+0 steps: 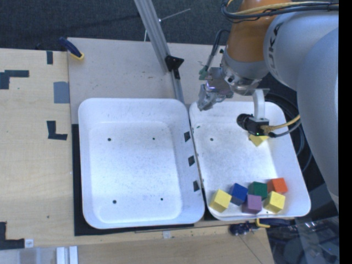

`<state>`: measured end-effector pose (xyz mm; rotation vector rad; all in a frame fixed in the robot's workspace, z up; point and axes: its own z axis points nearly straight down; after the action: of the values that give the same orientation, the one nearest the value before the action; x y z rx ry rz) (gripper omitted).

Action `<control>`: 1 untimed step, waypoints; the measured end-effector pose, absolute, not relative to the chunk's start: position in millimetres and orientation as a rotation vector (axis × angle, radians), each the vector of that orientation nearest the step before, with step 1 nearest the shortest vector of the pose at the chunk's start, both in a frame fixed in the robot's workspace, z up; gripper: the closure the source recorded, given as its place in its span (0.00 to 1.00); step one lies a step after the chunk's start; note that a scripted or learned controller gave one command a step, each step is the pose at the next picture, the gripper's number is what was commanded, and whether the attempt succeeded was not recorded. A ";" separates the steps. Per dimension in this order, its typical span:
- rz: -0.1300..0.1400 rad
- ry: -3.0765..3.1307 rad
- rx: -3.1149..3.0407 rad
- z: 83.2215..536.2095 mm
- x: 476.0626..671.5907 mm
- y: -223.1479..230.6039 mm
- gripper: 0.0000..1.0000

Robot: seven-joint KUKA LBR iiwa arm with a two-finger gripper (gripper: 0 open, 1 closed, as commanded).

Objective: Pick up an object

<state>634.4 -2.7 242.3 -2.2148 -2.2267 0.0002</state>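
Several small blocks lie along the near edge of the right bin [231,147]: a yellow block [221,200], a blue block [238,193], a green block [257,190], an orange block [278,185], a purple block [253,203] and a second yellow block [275,202]. Another yellow block [256,140] lies alone by the bin's right wall, partly under a black fitting on the arm. My gripper [207,100] hangs over the far left corner of the right bin, well away from all the blocks. I see nothing in it.
The left bin [132,164] adjoins the right one, their rims meeting at the middle. A slanted grey metal bar [157,32] runs down to the bins' far junction. The arm's bulk and cables [286,126] cover the right side. A blue-and-yellow tool [71,48] lies far left.
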 end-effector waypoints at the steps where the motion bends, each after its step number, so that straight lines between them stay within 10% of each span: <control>1: 0.001 -2.227 -2.213 241.5 633.9 45.2 1.00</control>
<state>633.9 45.2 241.5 -2.2134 -2.2267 0.0008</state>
